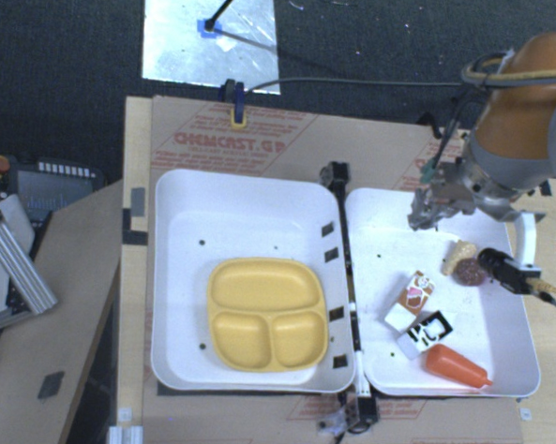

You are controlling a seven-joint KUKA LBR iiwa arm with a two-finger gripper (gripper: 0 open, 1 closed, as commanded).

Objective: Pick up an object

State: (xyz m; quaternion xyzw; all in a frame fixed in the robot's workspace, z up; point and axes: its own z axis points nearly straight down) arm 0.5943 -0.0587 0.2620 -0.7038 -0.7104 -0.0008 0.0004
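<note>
Over the far part of the right bin (509, 367) hangs the gripper (425, 216), its tip above bare white floor, and whether it is spread or pressed together I cannot tell. Nearest it lies a brown-and-cream food piece (465, 264), then a small carton (414, 294) touching a black-and-white block (425, 330), and an orange carrot (455, 366) by the near wall; the left bin (180, 210) holds a yellow divided tray (267, 313). The carrot looks light, hard and probably slick, so gripping across its thick middle seems safest.
</note>
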